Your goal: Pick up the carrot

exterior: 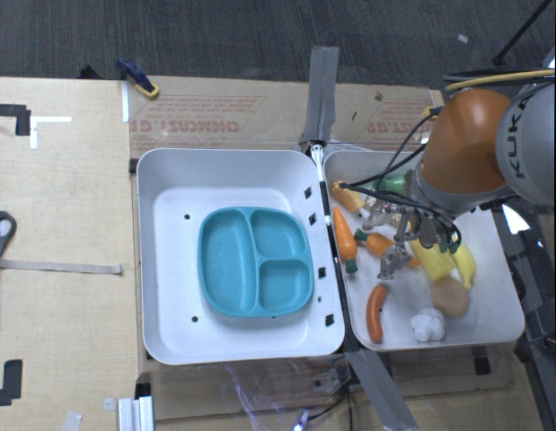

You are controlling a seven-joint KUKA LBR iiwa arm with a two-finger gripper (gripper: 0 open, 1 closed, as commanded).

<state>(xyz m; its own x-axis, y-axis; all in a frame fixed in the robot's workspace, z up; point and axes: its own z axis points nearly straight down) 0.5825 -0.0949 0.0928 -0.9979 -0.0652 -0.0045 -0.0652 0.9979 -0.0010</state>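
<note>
An orange carrot (343, 237) with a green stem end lies along the left wall of the right bin (502, 326). A second, shorter carrot (376, 243) lies just to its right, partly under the gripper. The gripper (400, 251) hangs low over the middle of the right bin, directly over the right end of that shorter carrot. The wrist and cables hide where it meets the carrot. The orange band of the arm (464, 146) sits above and to the right.
The right bin also holds a sausage (375, 313), a banana (445, 261), a brown potato (451, 297), a white garlic bulb (428, 326) and a yellow-orange piece (348, 197). A teal divided plate (256, 261) lies in the left bin (161, 241).
</note>
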